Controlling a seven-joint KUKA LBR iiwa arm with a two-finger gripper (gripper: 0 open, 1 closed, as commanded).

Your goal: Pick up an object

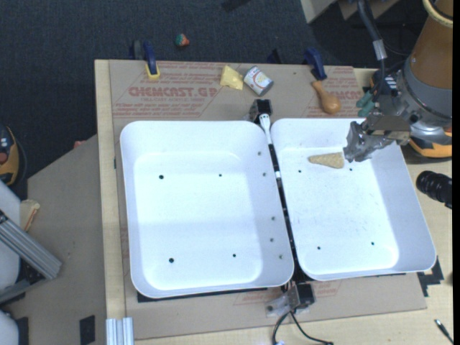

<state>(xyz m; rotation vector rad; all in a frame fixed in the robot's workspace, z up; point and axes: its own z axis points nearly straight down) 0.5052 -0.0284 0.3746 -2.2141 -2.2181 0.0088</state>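
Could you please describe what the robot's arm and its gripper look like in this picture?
The arm is a thick rounded body with a wide orange band above a grey wrist ring. Black cables run down along it toward the wrist. The gripper is a compact grey and dark metal assembly, with small teal parts on its upper side.

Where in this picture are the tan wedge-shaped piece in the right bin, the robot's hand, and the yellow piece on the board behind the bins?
tan wedge (327, 161), camera view, middle of its flat top.
hand (355, 154), camera view, between its fingertips.
yellow piece (231, 78), camera view, its centre.
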